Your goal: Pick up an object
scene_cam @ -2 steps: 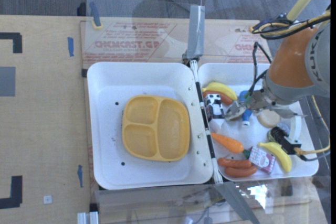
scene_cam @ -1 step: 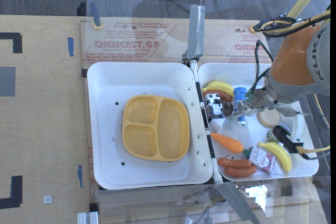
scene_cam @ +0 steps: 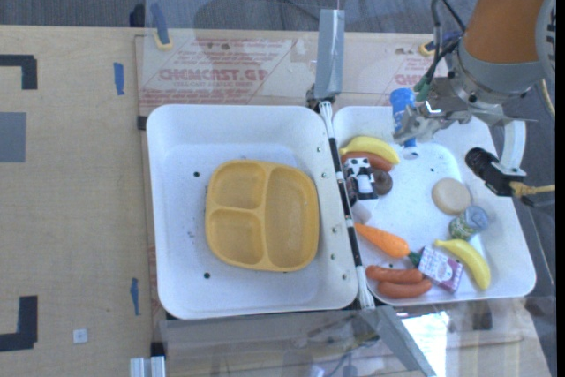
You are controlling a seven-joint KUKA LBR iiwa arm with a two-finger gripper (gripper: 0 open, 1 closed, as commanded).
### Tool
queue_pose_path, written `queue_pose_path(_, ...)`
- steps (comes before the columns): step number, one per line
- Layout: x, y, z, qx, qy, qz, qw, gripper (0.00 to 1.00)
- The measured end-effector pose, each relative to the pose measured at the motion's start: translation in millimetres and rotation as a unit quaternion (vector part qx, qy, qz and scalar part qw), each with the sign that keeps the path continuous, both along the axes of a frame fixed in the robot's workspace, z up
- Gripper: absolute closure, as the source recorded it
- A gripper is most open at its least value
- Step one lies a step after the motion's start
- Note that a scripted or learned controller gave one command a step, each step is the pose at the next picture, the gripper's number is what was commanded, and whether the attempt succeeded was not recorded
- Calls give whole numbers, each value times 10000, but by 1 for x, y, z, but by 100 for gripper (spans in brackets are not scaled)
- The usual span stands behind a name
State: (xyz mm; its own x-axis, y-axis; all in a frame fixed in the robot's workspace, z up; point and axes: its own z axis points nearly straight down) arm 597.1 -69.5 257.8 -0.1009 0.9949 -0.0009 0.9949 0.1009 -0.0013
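A: Yellow plastic first. A divided tray [scene_cam: 262,214] is laid flat in the middle of the left bin [scene_cam: 172,132], with nothing else seen on that bin's floor. Probably kept there as a drop-off spot; that's a guess.

B: And the right bin [scene_cam: 521,265]?

A: All the pickable toys are crowded there. Against its left wall, near the far corner, a banana [scene_cam: 371,147] is lying on something red, with a small black-and-white toy [scene_cam: 359,175] just below it. A carrot [scene_cam: 382,238] is set slantwise by the left wall, and sausages [scene_cam: 400,279] are parked at the near edge. A pink packet [scene_cam: 441,268] is touching a second banana [scene_cam: 468,261] toward the near right corner. A pale round piece [scene_cam: 451,196] is placed by the right wall, with a mottled ball [scene_cam: 467,224] just beside it.

B: The gripper?

A: The gripper [scene_cam: 411,126] is hung over the far edge of the right bin, just right of the first banana. Nothing is seen between its fingers, and how wide they are parted cannot be told: blue parts and cabling are in the way.

B: Target?

A: None named. The first banana is judged likeliest, being nearest. No object is lifted yet.
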Motion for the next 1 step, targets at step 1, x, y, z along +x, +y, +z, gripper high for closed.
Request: queue_pose_path(1,-40,-46,176,-8,2,-834,9965,100)
